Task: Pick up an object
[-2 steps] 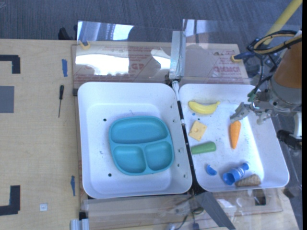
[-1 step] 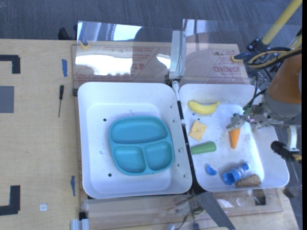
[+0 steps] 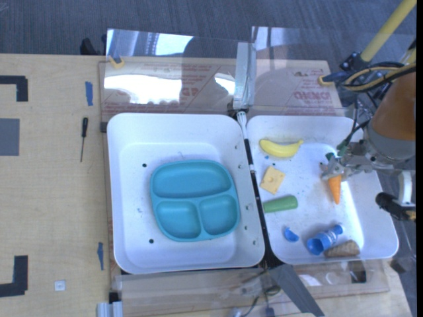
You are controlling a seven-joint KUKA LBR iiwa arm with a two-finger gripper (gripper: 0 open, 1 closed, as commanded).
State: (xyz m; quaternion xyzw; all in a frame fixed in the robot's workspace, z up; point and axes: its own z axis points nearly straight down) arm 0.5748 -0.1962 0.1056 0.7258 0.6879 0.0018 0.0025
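Observation:
My gripper (image 3: 336,172) is over the right side of the right bin (image 3: 377,243), reaching in from the right. An orange carrot (image 3: 335,190) points downward from it, and its upper end sits between the fingertips, so the gripper is shut on the carrot. To the left in the same bin lie a yellow banana (image 3: 281,148), a yellow cheese wedge (image 3: 272,180) and a green pickle (image 3: 280,204). A small blue piece (image 3: 291,234), a blue cylinder (image 3: 324,240) and a brown cone (image 3: 342,248) lie along the front.
The left bin (image 3: 125,144) holds a teal divided plate (image 3: 195,199). Clear plastic panels (image 3: 172,78) stand behind both bins. Cables and a yellow rod (image 3: 390,25) crowd the back right. A screwdriver (image 3: 83,137) lies on the wooden bench to the left.

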